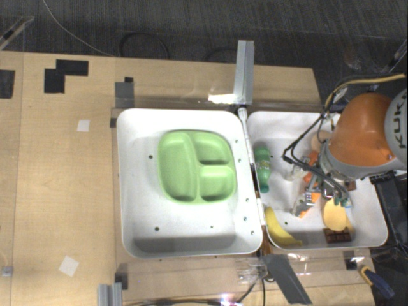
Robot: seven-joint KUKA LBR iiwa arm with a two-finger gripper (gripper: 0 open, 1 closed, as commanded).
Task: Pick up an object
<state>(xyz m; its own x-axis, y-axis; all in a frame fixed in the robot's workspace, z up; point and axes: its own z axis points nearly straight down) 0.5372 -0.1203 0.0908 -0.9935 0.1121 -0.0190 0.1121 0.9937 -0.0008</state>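
The tool [313, 193] is lowered into the right bin [280, 129], among a yellow lemon [335, 216], an orange piece [305, 210] and a brown block [338, 236]; whether it is apart or together cannot be told. A banana [278, 229] and a green bottle [262, 166] lie along that bin's left wall, and a green divided tray [195, 166] is seen in the left bin [137, 190].

Reaches in from three o'clock, grey arm [398, 129] bent steeply downward. Shows the orange band [362, 131] as a broad dome above the wrist, black and yellow cables looping off toward ten o'clock. Carries the claw [317, 199] low at seven o'clock from the band, tangled among wires, tips too cluttered to read.
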